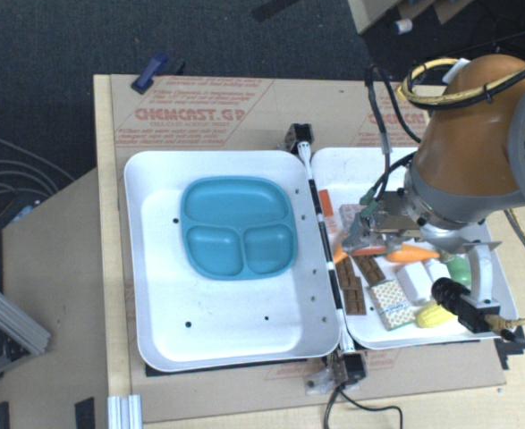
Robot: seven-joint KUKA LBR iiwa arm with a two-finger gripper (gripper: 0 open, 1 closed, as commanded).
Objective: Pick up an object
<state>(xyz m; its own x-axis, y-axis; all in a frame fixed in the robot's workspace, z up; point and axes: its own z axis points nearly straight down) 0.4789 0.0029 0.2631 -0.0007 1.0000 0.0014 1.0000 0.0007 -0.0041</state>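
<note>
We see a robotics lab: a plywood surface [244, 105] stamped with a supplier's name carries two white bins [155, 239], loose cables [12, 181] trail at left, over dark carpet [110, 16].

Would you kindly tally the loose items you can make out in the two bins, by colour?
Blue: 1, the divided tray in the left bin
Orange: 1, the carrot
Brown: 1, the bar
Yellow: 1, the yellow piece
Green: 1, the green piece
Total: 5; others may be hidden under the arm.

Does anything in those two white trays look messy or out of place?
Nothing looks broken or spilled. The blue three-compartment plate lies flat in the left white bin. The right white bin holds a loose jumble: an orange carrot-shaped toy and a brown bar.
</note>
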